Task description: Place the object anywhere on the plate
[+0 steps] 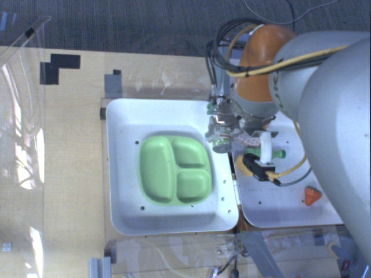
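Green plastic plate (156, 172), moulded into three compartments, one long at the left and two smaller at the right, lying flat in the middle of the left white bin (124, 132). The gripper (220, 139) hangs over that bin's right rim, just beside the plate's upper right corner and next to the seam between the two bins. Seen from above, whether it is parted or closed cannot be judged, and nothing can be made out in its grasp. The grey arm (330, 97), with its orange band (261, 51), reaches in from the right and covers much of the right white bin (272, 210).

The orange object (312, 196), small and tapered, lies on the floor of the right bin towards its front right, well apart from the plate. A small green thing (280, 153) lies further back in the same bin, partly hidden by the wrist.

Both bins rest on a pale wooden surface (64, 155). Black tape patches (58, 67) mark its far left part, and a grey bracket (113, 84) stands at the left bin's back corner. A clear glossy sheet (23, 126) with bright reflections covers the left edge. Beyond the surface runs a dark grey ribbed floor (116, 10)
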Available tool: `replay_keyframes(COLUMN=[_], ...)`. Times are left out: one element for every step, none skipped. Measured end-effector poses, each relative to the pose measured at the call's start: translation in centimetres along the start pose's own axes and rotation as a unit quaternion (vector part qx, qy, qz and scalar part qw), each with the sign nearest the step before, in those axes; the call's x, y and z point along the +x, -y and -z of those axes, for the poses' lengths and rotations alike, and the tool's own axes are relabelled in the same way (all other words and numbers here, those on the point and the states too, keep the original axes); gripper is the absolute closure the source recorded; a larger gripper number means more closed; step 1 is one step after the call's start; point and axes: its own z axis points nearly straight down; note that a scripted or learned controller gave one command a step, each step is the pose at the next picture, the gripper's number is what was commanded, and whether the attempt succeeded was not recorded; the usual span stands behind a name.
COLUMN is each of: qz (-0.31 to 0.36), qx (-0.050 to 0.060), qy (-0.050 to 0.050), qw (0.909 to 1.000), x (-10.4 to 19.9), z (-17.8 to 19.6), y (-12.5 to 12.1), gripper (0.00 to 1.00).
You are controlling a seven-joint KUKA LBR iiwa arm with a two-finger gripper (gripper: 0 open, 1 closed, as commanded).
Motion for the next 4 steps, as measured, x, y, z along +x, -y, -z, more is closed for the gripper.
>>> replay_keyframes(qz=[0.0, 0.005, 0.004, 0.004], qx=[0.0, 0.0, 0.0, 0.0], qy=[0.0, 0.001, 0.0, 0.0], qw=[1.0, 1.0, 1.0, 1.0], x=[0.0, 0.1, 9.4, 9.4], z=[0.0, 0.8, 1.7, 1.7], y=[0.0, -0.2, -0.1, -0.1], gripper=[0.0, 1.0, 1.0, 0.0])
